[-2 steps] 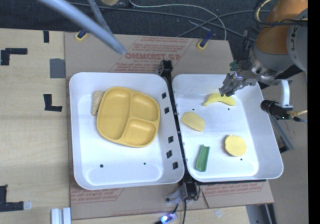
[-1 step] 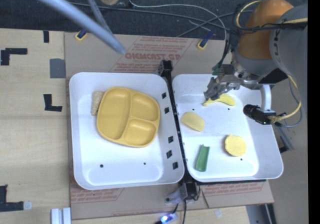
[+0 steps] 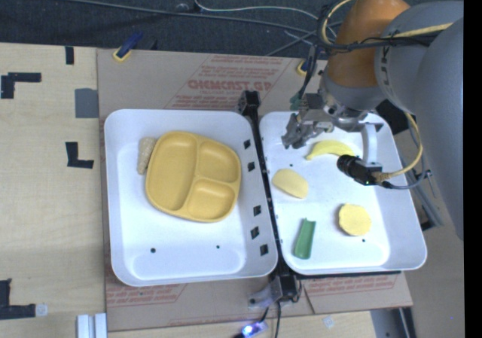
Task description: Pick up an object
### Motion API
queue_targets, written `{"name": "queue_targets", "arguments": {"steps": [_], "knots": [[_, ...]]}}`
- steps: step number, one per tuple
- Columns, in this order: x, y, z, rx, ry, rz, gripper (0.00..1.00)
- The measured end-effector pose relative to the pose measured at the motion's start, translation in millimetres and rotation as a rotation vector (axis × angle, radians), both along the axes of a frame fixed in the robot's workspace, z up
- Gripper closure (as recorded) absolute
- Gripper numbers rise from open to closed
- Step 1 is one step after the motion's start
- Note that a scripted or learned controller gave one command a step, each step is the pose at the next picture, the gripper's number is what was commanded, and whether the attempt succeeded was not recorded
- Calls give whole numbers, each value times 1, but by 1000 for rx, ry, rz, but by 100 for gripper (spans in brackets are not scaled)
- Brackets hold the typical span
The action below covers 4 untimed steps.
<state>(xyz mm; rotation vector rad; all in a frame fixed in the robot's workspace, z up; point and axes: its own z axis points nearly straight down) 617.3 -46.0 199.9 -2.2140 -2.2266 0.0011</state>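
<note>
Approach step: your tool hovers at the right bin's far-left corner, finger state I cannot tell. Banana lies just beside it; next, centre over it and descend.

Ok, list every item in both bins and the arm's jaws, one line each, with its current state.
Yellow divided plate: lying flat in the left bin, right side up.
Tan sponge-like piece: tucked partly under the plate's left rim.
Banana: lying loose in the right bin, beside the gripper.
Pale yellow piece: lying loose.
Green stick: lying flat.
Round yellow slice: lying flat.
Gripper: low over the right bin, holding nothing visible.
</note>
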Motion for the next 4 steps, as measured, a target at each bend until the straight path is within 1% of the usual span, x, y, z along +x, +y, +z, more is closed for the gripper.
{"name": "queue_targets", "arguments": {"steps": [1, 2, 3, 4], "knots": [[1, 46, -1, 1, 0, 0, 100], [-9, 100, 13, 1, -1, 1, 100], [-10, 148, 25, 0, 0, 0, 100], [-10, 146, 24, -1, 0, -3, 0]]}}
